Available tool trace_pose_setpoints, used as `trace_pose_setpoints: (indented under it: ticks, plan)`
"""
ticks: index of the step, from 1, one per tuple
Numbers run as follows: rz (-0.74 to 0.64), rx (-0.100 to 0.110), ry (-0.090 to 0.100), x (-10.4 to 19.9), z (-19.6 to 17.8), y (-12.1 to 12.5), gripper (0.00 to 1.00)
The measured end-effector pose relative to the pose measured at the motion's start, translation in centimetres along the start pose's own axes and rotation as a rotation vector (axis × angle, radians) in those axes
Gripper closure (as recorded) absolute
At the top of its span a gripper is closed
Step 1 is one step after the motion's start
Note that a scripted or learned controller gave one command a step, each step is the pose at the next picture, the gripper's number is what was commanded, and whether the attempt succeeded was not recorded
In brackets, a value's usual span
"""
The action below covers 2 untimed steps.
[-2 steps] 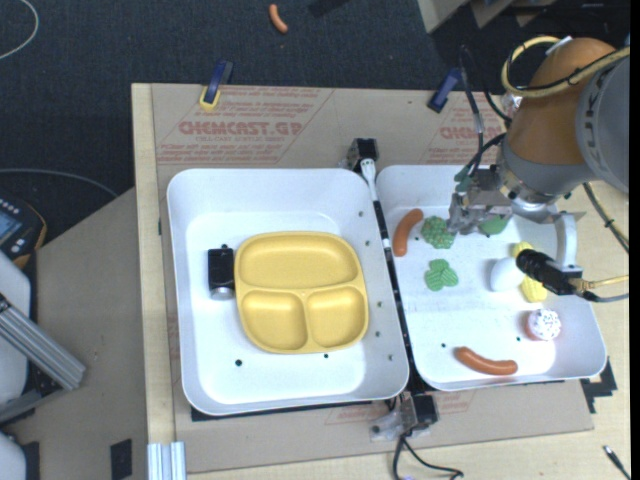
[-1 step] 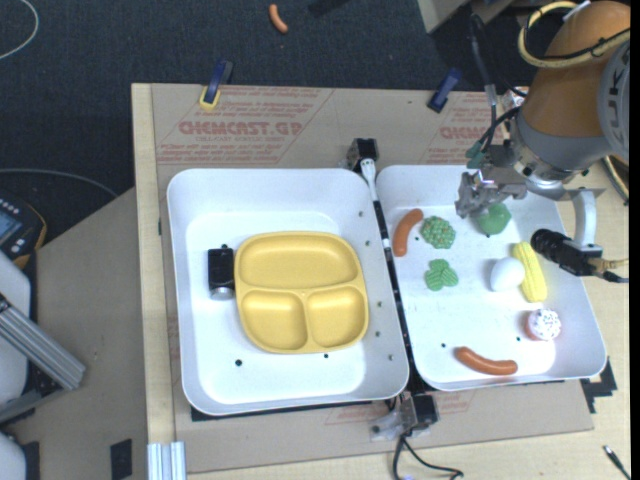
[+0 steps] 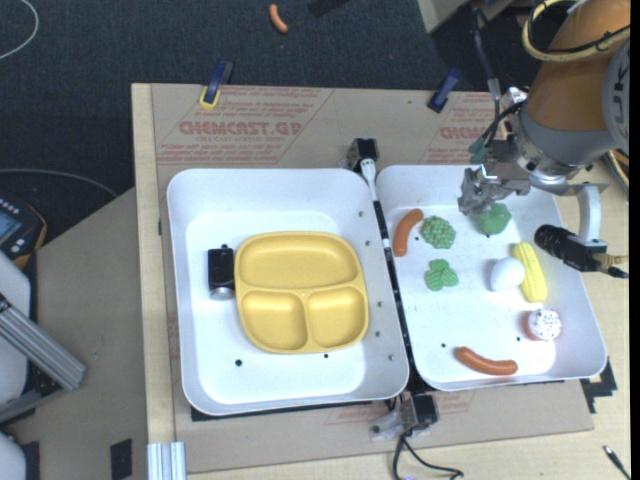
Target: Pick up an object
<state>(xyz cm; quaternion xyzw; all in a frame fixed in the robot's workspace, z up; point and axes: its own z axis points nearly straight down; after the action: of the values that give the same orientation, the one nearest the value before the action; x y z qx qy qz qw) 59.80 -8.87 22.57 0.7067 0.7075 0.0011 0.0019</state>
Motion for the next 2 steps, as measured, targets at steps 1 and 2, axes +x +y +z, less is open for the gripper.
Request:
trace_pose_setpoints:
  ticks: [1,2]
  plan:
    - [0.001,0.009,0.003,1.7,-1.0,-5.0,1.00]
    - [0.002,0.008,0.002,0.9,1.1,-4.9,1.00]
